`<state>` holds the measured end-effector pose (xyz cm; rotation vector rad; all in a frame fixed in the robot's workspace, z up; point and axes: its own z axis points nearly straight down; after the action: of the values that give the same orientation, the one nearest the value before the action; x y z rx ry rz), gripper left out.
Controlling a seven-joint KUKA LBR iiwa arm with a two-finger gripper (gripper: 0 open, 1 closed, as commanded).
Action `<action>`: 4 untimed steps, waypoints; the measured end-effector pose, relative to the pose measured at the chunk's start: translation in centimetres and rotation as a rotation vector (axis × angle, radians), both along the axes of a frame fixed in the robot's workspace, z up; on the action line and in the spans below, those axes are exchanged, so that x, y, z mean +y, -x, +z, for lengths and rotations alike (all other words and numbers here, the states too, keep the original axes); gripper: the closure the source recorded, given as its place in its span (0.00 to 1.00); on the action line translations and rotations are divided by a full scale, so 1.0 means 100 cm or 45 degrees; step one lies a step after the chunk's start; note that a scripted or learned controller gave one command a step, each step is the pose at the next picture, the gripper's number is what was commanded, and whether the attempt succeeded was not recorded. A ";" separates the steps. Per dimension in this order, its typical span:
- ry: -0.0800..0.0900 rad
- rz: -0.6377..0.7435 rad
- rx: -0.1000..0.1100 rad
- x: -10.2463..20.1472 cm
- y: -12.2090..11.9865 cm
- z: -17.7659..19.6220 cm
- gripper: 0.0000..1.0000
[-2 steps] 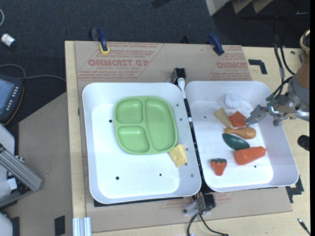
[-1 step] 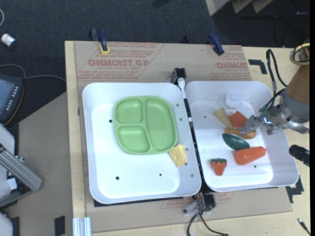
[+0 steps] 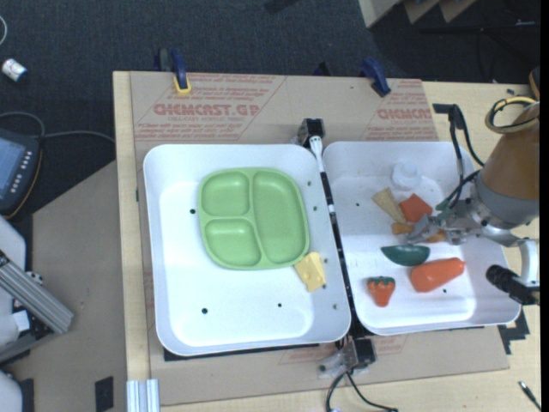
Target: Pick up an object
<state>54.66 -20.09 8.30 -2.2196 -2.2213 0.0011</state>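
Observation:
My gripper (image 3: 431, 229) is low in the right bin (image 3: 360, 166), reaching in from the right under the grey and orange arm (image 3: 513, 178). It sits between a red-orange block (image 3: 416, 206) just behind it and a dark green curved piece (image 3: 405, 253) just in front. An orange carrot-like piece (image 3: 437, 273) lies to the front right, and a small red pepper with a green top (image 3: 383, 290) lies near the front. A tan wedge (image 3: 385, 202) and a white lump (image 3: 407, 177) lie further back. I see nothing clearly held.
The left bin (image 3: 171, 256) holds a green divided plate (image 3: 255, 218) with a yellow chunk (image 3: 311, 270) at its front right corner. A black divider with cable (image 3: 326, 204) runs between the bins. Blue clamps (image 3: 375, 75) hold the board's far edge.

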 end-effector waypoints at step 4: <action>0.005 0.000 -0.011 0.000 -0.011 0.145 1.00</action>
<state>55.73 -20.13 22.80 -2.2256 -2.2276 -0.0043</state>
